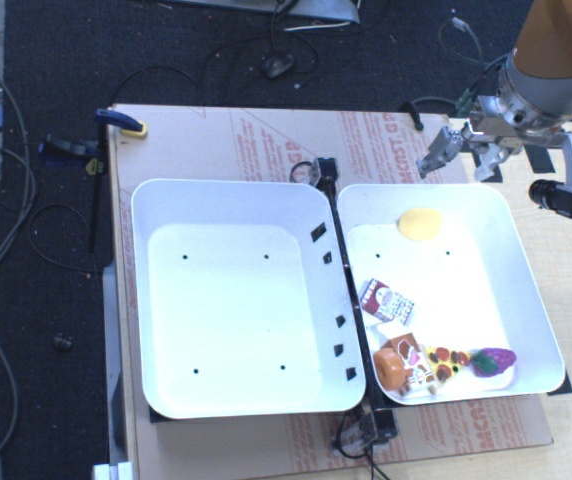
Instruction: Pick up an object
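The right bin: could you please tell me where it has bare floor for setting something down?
In the right bin, floor is bare between the yellow disc and the small carton, and along the right wall. The near edge is crowded: orange toy, purple toy.

Bright, even light from overhead washes my white bins [234, 200] nearly featureless, with soft shadows and mild blur.

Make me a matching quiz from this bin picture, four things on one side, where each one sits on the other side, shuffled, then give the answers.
Things:
1. yellow round object
2. small red and white carton
3. purple and green toy
4. pincer

Places:
A. near front right corner of the right bin
B. above the bench, beyond the right bin's far rim
C. far end of the right bin
D. middle of the right bin, near the divider

Pairs: 1-C, 2-D, 3-A, 4-B
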### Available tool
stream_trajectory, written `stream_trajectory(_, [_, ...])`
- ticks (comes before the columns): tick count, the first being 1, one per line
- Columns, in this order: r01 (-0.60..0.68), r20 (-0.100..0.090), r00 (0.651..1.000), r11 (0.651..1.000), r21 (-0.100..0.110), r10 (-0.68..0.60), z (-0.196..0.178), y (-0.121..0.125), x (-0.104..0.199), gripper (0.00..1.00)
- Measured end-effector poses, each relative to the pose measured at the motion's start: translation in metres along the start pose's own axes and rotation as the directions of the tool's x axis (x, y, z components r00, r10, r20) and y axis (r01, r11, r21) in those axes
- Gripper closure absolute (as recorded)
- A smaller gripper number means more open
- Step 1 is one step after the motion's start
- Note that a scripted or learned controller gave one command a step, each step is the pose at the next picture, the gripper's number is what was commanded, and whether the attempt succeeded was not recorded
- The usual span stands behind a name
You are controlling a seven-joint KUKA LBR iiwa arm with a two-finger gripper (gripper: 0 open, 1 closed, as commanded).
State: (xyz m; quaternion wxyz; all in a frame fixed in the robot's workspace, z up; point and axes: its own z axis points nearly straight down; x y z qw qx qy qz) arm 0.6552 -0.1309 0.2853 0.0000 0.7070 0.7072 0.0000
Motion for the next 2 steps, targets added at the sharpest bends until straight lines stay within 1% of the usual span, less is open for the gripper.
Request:
stream_trajectory(1, [-0.005, -0.002, 1.000, 1.000, 0.012, 0.005, 0.135, 0.000, -0.059, 0.00])
stream_trajectory(2, [-0.002, -0.001, 1.000, 1.000, 0.005, 0.002, 0.196, -0.007, -0.087, 0.00])
